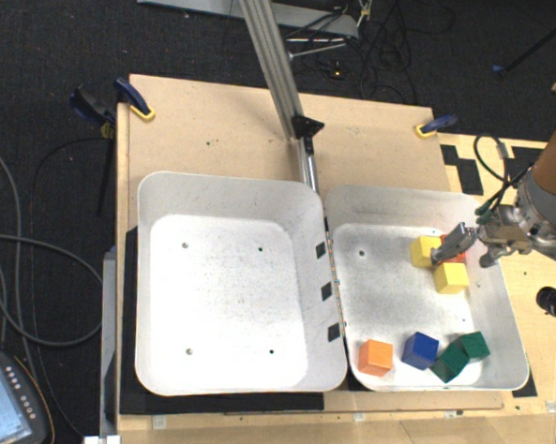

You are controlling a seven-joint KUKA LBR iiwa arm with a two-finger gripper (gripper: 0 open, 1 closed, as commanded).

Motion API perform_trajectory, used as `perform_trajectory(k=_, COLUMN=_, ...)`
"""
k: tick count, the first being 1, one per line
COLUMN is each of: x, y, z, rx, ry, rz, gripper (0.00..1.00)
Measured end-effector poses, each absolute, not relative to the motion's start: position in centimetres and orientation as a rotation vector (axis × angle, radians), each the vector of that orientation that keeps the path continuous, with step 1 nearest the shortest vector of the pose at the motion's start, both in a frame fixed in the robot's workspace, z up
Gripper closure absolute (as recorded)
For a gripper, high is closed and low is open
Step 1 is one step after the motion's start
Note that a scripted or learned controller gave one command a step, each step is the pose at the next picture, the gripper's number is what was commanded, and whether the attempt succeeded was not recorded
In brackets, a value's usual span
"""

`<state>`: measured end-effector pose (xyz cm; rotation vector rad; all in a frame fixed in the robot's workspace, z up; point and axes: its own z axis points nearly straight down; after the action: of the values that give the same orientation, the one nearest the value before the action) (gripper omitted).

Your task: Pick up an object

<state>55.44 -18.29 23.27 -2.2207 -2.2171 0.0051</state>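
Observation:
The right bin [386, 298] holds several small blocks. One yellow block [424, 251] lies near its far right part, and a second yellow block [452, 279] sits just in front of it. A sliver of a red block [455, 260] shows between them. My gripper [464, 247] reaches in from the right and hangs low over these blocks, its tip right by the red one. Along the bin's near wall lie an orange block [376, 356], a blue block [420, 350] and two green blocks [474, 345], [451, 363].
The left bin [223, 279] stands beside the right one, with a shared ridge between them. A slanted metal pole [278, 71] rises from the bench behind the bins. Clamps sit at the bench's far corners.

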Motion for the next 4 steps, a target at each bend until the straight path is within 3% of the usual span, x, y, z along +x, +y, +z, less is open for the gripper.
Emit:
perform_trajectory(k=2, x=56.8, y=-18.6, z=12.0, rx=-2.229, ry=-2.226, rz=-0.002, gripper=0.0)
perform_trajectory(k=3, x=56.9, y=-18.7, z=13.3, rx=-2.232, ry=-2.228, rz=-0.006, gripper=1.0)
perform_trajectory(k=4, x=57.4, y=-19.7, z=18.9, rx=-2.226, ry=-2.226, rz=-0.004, gripper=1.0)
